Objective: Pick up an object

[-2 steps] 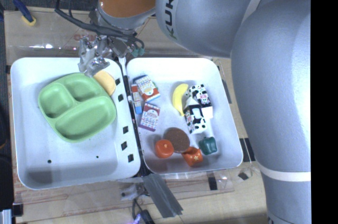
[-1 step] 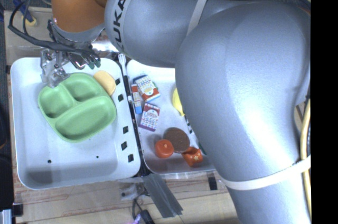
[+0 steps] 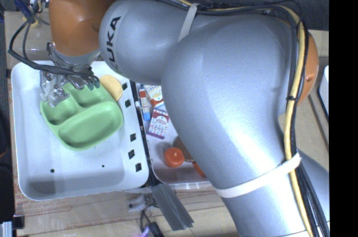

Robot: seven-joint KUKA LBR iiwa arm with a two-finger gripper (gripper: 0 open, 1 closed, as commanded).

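A green divided plate (image 3: pixel 86 118) lies in the left white bin (image 3: pixel 33 174). My gripper (image 3: pixel 55 90) hangs straight down over the plate's far left compartment, its metal fingers (image 3: pixel 51 97) reaching into or just above that compartment. A yellow object (image 3: pixel 112 85) peeks out beside the plate's far right rim, partly under the arm. The orange wrist band (image 3: pixel 75 18) sits right above the gripper.
The big grey arm (image 3: pixel 224 90) covers most of the right bin (image 3: pixel 168 171). Beneath it show a red-and-white packet (image 3: pixel 158 124), a small tube (image 3: pixel 145 104) and an orange round object (image 3: pixel 174 157). Black clips line the divider between bins.
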